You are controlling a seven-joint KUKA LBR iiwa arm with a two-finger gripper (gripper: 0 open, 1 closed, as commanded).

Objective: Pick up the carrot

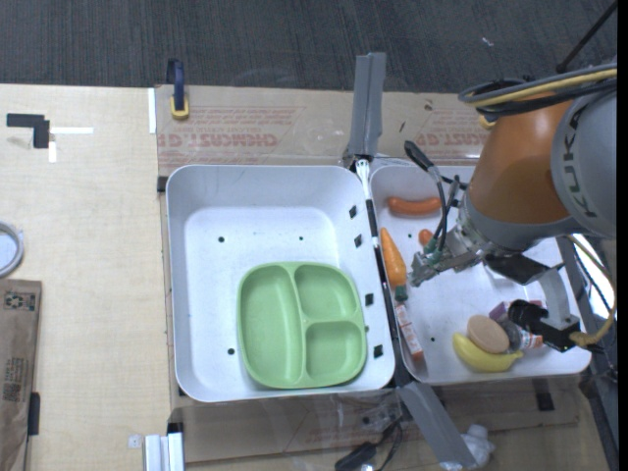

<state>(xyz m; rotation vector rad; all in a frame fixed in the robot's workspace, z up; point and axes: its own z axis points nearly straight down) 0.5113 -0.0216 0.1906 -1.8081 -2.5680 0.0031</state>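
Here the carrot (392, 255), orange, smooth and tapering, is lying against the right bin's (437, 369) left wall; the gripper (424, 267) is hovering beside it, fingers' spread unclear.

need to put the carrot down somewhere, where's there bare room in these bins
Left bin: bare floor behind and left of the green tray. Right bin: crowded, with carrot along its left wall, sausage behind, banana in front, gripper between.

You've got a green divided plate (302, 324) in the left bin (196, 263); banana (483, 354), possibly a sausage (414, 204), right bin (442, 366).
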